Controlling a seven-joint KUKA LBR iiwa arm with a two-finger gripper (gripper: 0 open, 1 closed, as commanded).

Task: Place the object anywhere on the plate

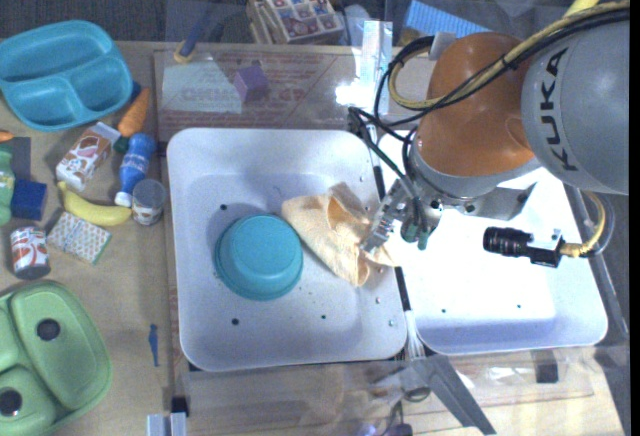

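Note:
A round blue plate (259, 256) lies in the left white bin (200, 174), left of its middle. A crumpled pale yellow cloth (330, 227) lies just right of the plate, touching its rim. My gripper (393, 227) hangs low at the cloth's right edge, by the wall between the two bins. The gripper's body hides the part of the cloth under it, and I cannot see whether the cloth is held.
The right bin (510, 309) lies under the arm. On the bench to the left are a banana (92, 208), a blue bottle (132, 167), a small can (148, 200), a turquoise tray (65, 72) and a green tray (45, 354).

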